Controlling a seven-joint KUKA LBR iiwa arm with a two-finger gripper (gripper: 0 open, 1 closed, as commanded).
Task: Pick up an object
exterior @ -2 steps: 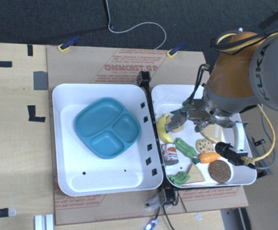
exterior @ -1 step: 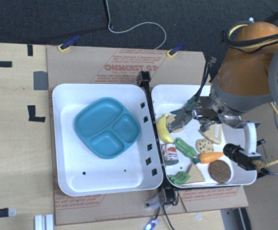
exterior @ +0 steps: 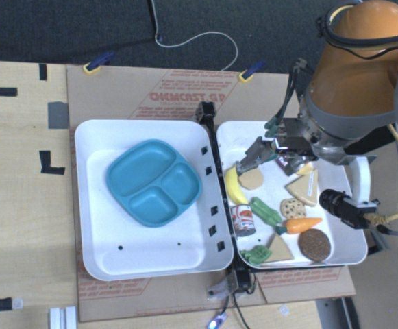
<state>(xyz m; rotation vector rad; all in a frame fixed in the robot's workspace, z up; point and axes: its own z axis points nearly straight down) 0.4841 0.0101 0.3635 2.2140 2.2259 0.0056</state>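
Your bench carries two white bins side by side on a cardboard sheet.

Left bin: one blue divided plate, three compartments, lying flat and tilted askew near the middle.

Right bin, where your pickable items lie:
- banana, against the left wall, just beside a pale round cookie
- green pickle-like piece, lying aslant in the middle
- small can with a red label, on its side near the left wall
- chocolate-chip cookie, touching a cheese wedge
- carrot, just below that cookie
- dark brown round patty, at the lower right
- tan triangular slice, with a green leafy piece beside it at the lower edge

Gripper: it hangs low over the upper left of the right bin, its dark fingers pointing toward the banana and the pale cookie, crowded close by both. You cannot tell from this angle whether the claw is released or clenched, and nothing is seen between its fingers.

The grey and orange arm covers the bin's upper right corner.
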